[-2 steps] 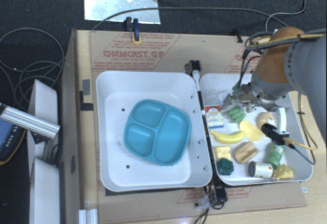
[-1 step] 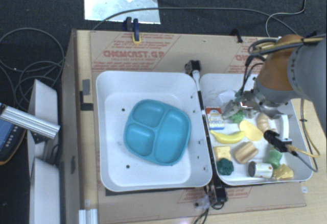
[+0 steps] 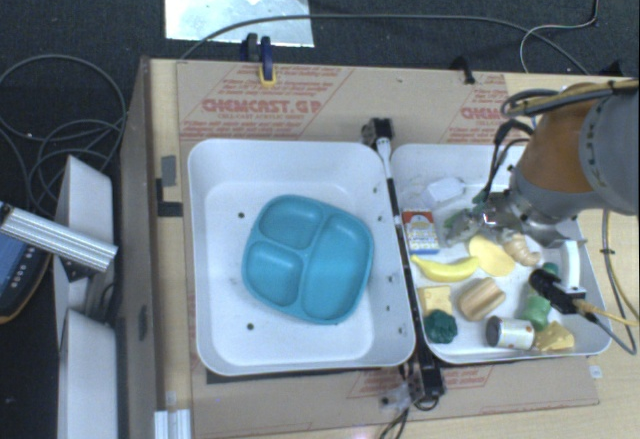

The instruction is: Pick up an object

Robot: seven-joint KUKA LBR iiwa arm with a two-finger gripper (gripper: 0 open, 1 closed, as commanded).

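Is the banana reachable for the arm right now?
Likely yes: the banana lies uncovered in the right bin, close to the gripper, with nothing on top of it.

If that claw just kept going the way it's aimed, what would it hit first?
Likely the red-and-white carton ahead of the gripper. Depth is unclear, so it may hit the right bin first.

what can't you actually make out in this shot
Camera view:
- Gripper: too blurred to tell whether it holds anything.
- Right bin, far right part: hidden under the arm.
- Small box with red label: print too small to read.
- Pale thing beside the gripper: too blurred to identify.
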